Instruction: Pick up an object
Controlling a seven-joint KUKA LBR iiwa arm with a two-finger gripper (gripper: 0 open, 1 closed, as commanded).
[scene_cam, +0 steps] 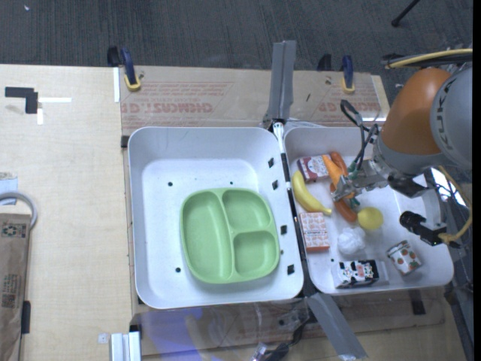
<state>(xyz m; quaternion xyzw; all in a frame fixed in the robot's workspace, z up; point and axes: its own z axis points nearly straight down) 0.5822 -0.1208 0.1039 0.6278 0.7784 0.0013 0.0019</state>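
Several small items crowd the right bin (443,273); the gripper (347,190) hangs low over an orange carrot (344,205) beside the banana (304,192). Whether the claw is open, I cannot tell. Best to descend straight, avoiding the neighbouring lemon (369,217).

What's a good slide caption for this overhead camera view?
KUKA arm's gripper lowered among toy foods in right bin; green tray sits left.

We found 1 fixed camera mounted above the bench (68,201), angled down at a slant, far enough to take in both white bins (150,224); the arm (432,119) entered from the frame's right.
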